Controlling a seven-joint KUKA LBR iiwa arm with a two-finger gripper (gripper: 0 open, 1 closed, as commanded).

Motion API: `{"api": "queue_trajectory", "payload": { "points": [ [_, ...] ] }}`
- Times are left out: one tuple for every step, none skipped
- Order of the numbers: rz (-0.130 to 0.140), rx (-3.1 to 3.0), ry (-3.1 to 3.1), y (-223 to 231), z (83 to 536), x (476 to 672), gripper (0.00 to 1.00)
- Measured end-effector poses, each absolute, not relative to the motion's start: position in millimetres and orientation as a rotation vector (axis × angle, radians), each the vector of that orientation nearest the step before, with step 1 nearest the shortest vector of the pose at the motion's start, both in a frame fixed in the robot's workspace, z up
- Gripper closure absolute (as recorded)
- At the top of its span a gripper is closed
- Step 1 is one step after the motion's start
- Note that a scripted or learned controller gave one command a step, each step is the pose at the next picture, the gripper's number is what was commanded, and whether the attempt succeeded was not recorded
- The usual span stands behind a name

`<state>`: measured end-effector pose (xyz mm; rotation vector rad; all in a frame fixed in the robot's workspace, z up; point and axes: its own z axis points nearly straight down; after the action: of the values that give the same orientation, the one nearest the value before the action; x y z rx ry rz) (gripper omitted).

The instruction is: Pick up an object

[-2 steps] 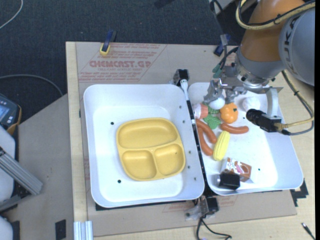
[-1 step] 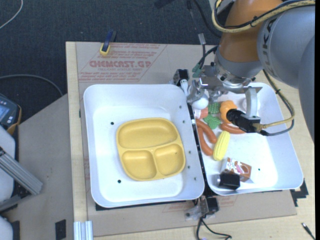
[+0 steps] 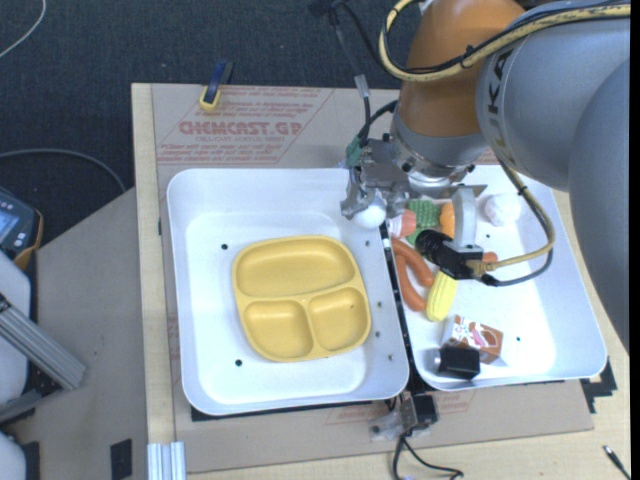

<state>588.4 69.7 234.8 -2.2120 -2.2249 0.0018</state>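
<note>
Bench point(image 3: 250, 128) carries two shallow white bins side by side, their inner rims touching down the middle.

Left bin point(image 3: 195, 268): one yellow divided tray point(image 3: 300, 296), three compartments, lying flat near the centre and slightly toward the shared rim. Bare white floor all round it, widest along the left wall and the far wall. Near edge of the tray sits close to the bin's front lip.

Right bin point(image 3: 560, 308): clutter bunched against the shared rim. Orange carrot-shaped piece point(image 3: 408, 271) lies along that rim; yellow corn cob point(image 3: 441, 296) just beside it, tilted. Small dark block point(image 3: 460, 361) and a brown-and-white packet point(image 3: 478, 336) near the front corner, touching or nearly so. White rounded object point(image 3: 495, 208) near the far wall. Right half of this bin's floor is open.

Arm's orange band point(image 3: 455, 38) hangs over the far end of the right bin. End effector point(image 3: 370, 206) sits low at the far end of the shared rim, a small white ball-like thing point(image 3: 371, 213) at its tip. Cannot tell whether it is spread or closed, nor whether the white thing is gripped. Cables loop from the wrist over the clutter.
</note>
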Motion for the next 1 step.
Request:
{"api": "queue_trajectory", "payload": {
  "points": [
    [0.006,-2.220,-2.218,65.4,214.3,582.1,1.00]
  ]
}}
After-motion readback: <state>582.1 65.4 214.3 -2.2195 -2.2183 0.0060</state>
